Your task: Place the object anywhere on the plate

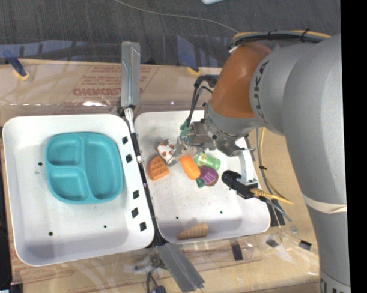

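Observation:
A teal plate [85, 167] with three compartments lies in the left bin [30, 238]. In the right bin [234, 222] sit several toy foods: an orange carrot [189, 167], a purple eggplant [208, 177], a pale green piece [208, 159], a waffle-like orange piece [158, 168], a small white and brown piece [165, 151], and a cone [193, 231] near the front wall. My gripper [192, 138] hangs low over the cluster, just above the carrot and beside the white and brown piece. The wrist hides its fingertips.
A grey divider bar [130, 72] runs between the two bins at the back. The arm's grey body and orange band cover the right bin's far right corner. Bare bin floor shows around the plate.

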Robot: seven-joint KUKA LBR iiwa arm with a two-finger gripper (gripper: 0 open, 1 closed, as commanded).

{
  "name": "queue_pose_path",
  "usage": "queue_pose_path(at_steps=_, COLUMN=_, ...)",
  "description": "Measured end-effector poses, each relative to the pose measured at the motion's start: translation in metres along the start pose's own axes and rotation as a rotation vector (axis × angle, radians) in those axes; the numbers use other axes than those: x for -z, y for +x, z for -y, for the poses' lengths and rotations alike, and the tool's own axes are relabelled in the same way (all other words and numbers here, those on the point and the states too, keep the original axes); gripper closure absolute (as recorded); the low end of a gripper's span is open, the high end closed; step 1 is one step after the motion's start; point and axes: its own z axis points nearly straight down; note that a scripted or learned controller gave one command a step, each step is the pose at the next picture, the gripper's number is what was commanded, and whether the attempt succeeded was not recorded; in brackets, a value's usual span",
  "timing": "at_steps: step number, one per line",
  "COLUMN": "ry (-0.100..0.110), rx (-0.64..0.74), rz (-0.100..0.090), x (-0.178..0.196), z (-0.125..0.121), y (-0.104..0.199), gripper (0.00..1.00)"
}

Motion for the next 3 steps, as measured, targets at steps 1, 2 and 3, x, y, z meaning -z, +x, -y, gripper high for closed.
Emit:
queue_pose_path(at_steps=1, ry=0.001, rx=0.015, rz=0.0, x=0.0, z=-0.02, y=0.051, gripper=1.0)
queue_pose_path(at_steps=2, ry=-0.001, rx=0.086, rz=-0.001, x=0.012, z=-0.057, y=0.092, gripper=1.0)
queue_pose_path(at_steps=3, ry=-0.002, rx=-0.141, rz=0.0, x=-0.09, z=-0.08, y=0.19, gripper=1.0)
